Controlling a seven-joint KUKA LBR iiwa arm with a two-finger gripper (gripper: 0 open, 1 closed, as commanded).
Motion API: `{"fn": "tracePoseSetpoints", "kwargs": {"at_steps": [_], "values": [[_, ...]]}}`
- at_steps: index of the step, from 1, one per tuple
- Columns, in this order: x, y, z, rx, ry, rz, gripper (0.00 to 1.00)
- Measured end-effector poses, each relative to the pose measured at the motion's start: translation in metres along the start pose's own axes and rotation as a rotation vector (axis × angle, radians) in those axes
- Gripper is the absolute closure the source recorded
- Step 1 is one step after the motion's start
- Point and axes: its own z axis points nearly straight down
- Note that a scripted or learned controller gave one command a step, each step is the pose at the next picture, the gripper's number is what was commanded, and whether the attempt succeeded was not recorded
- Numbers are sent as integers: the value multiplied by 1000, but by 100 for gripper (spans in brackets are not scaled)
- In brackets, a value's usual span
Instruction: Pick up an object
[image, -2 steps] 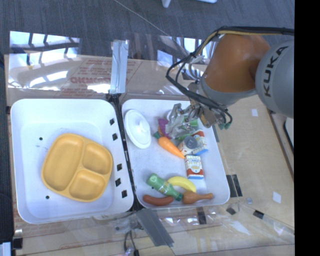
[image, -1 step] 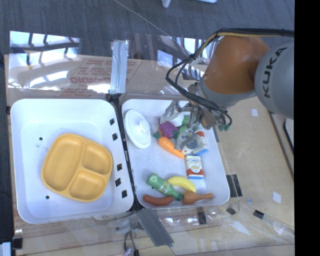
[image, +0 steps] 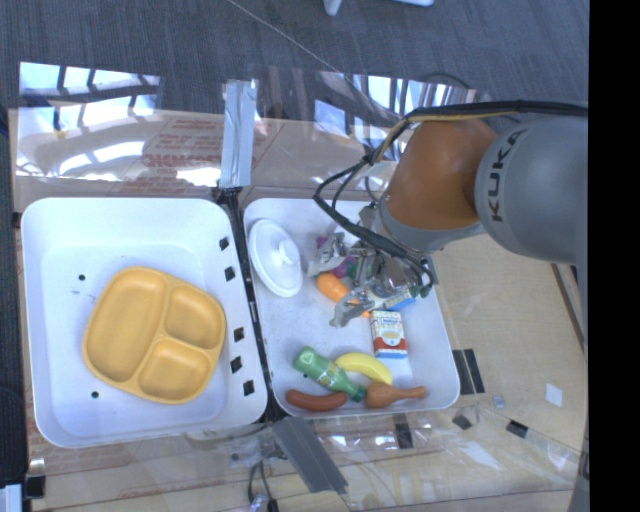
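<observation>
Right bin (image: 435, 345); hand (image: 358, 290) beside orange piece (image: 332, 287)

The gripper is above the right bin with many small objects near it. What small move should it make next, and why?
Probably lower a little toward the orange toy. The gripper sits low in the right bin, just right of that toy, and I see nothing between its fingers. The milk carton lies close below it, so the descent should be slow to avoid pushing it.
</observation>
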Motion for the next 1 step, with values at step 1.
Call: {"fn": "tracePoseSetpoints", "kwargs": {"at_steps": [1], "values": [[1, -20, 52, 1, -1, -126, 0]]}}
